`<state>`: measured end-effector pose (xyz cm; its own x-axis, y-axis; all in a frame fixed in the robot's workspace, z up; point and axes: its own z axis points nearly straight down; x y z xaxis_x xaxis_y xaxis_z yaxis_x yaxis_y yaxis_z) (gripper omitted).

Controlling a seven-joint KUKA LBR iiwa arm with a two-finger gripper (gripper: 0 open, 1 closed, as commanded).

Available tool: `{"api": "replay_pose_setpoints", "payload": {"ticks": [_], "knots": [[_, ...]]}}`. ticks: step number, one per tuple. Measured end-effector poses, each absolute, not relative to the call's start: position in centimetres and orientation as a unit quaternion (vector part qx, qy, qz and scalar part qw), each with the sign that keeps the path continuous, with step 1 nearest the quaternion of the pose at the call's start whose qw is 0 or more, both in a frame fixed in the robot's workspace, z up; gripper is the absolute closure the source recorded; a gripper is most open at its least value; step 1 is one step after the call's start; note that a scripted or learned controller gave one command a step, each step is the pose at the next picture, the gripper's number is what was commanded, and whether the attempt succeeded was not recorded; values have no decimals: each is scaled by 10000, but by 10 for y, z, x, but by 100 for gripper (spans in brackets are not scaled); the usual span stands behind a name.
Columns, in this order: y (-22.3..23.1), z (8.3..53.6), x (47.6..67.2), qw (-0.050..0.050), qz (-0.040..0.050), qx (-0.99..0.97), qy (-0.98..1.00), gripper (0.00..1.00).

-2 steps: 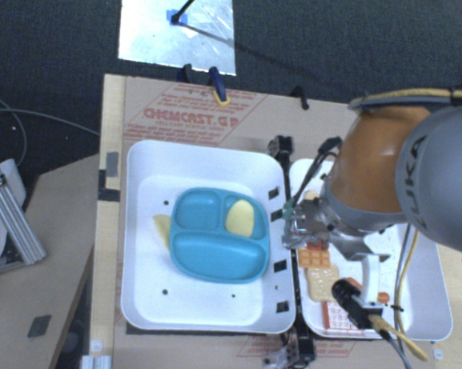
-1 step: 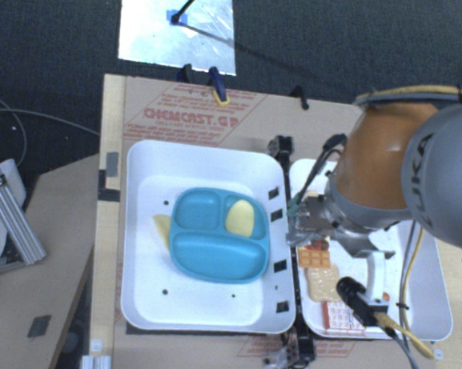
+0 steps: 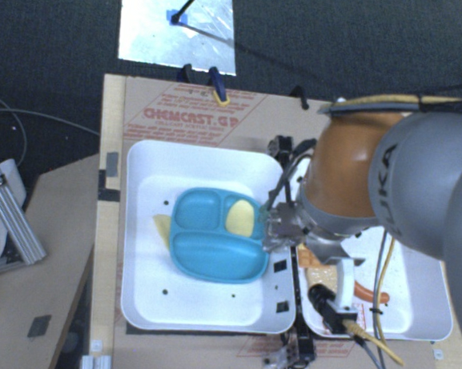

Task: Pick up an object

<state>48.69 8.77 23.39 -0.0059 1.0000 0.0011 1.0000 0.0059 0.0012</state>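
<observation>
A blue divided plate point(image 3: 209, 246) lies in the left bin point(image 3: 148, 301). A pale yellow rounded object point(image 3: 241, 217) rests in the plate's upper right compartment. A flat yellow piece point(image 3: 161, 228) pokes out from under the plate's left edge. My gripper point(image 3: 279, 228) hangs over the wall between the two bins, just right of the yellow rounded object. In the right bin point(image 3: 420, 317), an orange stick-like object point(image 3: 368, 294) and a tan-orange piece point(image 3: 314, 262) show below the wrist. The arm hides most of that bin.
The bins sit on a cardboard sheet point(image 3: 197, 112) with red print. A blue clamp point(image 3: 218, 86) and a reflective panel point(image 3: 177, 18) lie behind them. A metal frame point(image 3: 4, 208) stands at the left.
</observation>
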Motion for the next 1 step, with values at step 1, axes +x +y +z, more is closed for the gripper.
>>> {"api": "replay_pose_setpoints", "payload": {"ticks": [1], "knots": [[20, 301, 488, 35, 27, 7082, 7060, 100]]}}
